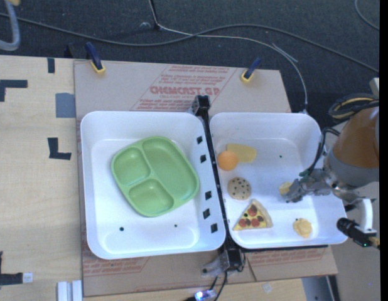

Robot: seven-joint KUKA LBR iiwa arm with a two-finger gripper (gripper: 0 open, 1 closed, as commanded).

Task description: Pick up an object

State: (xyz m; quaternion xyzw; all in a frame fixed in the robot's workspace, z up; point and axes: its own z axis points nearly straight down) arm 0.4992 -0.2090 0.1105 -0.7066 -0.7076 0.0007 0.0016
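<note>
My gripper is low in the right bin, near its right wall, reaching in from the right. A small yellow piece lies right at its tip, partly hidden by it; I cannot tell whether the two touch. Further left in this bin lie an orange ball, a pale yellow flat item, a chocolate-chip cookie and a pizza slice. Another yellow lump rests near the front right corner.
The left bin holds a green divided plate. A black divider with clips runs between the bins. The arm's orange band and grey wrist hang over the right bin's right wall. Cables cross the dark floor behind.
</note>
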